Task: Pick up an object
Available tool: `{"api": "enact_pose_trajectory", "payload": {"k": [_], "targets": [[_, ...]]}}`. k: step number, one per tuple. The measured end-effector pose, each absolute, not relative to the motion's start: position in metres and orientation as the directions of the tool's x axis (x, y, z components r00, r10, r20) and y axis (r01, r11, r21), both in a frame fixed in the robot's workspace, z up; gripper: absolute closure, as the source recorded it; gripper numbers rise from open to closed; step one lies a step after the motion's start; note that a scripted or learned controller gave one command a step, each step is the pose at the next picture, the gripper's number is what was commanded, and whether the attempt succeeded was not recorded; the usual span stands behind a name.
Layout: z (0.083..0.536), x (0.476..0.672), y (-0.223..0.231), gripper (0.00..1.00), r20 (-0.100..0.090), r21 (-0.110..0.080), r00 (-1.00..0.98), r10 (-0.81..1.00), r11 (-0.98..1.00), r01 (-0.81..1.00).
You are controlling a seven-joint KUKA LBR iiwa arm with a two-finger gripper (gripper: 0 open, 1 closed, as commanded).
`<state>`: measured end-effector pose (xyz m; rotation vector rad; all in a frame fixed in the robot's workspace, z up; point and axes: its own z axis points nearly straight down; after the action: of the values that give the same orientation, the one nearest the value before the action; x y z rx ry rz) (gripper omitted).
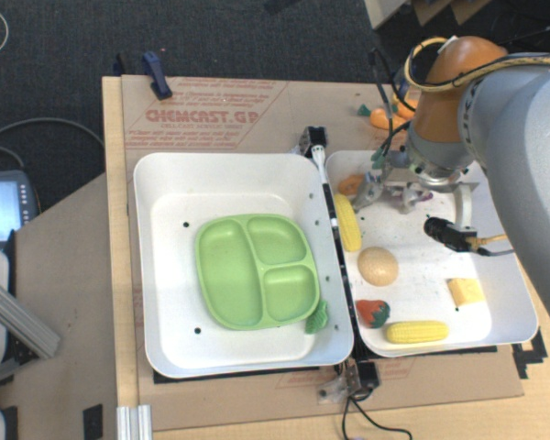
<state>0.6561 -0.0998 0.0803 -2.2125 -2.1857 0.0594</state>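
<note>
My claw point(391, 191) hangs over the upper left of the right bin point(504, 312), its spread impossible to tell, just beside a corn cob point(348, 223) lying top-to-bottom along the left wall.

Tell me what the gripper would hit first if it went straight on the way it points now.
The gripper would likely meet the bare floor of the right bin, close beside the small orange piece; depth is unclear from this slant.

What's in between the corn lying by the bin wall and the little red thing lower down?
A pale tan ball lies between the corn by the wall and the red thing, in the right bin, as the camera view shows.
</note>
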Motion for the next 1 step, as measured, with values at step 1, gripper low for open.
{"api": "enact_pose_trajectory", "payload": {"k": [1], "targets": [[0.0925,0.6626,-0.0968,1.00,-0.005,-0.013,0.007,1.000,-0.007,1.000]]}}
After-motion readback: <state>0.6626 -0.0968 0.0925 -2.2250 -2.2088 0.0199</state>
